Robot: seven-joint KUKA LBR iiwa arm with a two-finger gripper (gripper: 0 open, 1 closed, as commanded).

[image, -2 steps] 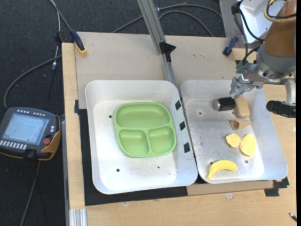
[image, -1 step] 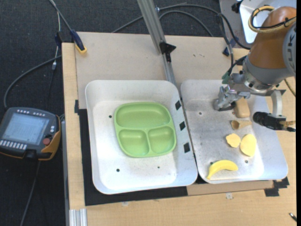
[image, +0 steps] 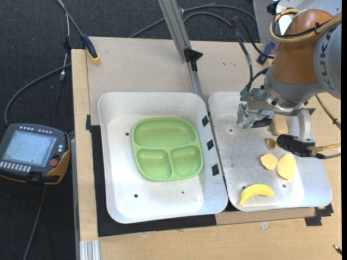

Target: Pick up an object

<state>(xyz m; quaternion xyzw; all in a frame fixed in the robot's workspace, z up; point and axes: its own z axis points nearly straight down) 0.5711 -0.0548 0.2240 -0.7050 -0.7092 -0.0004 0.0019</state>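
Observation:
In the right bin [image: 238,172] lie a yellow banana [image: 256,192] near the front edge, two yellow pieces [image: 280,164] side by side to its upper right, and a small brown bit [image: 270,143]. A tan block [image: 280,125] sits partly behind the arm. My gripper [image: 253,118] hangs over the upper part of the right bin, up and to the left of the yellow pieces. Nothing shows between its fingers.
The left bin [image: 116,145] holds a green divided plate [image: 165,148]. A metal post [image: 176,26] rises at the back between the bins. A teach pendant [image: 32,153] lies on the floor at the left. Cables run behind the bench.

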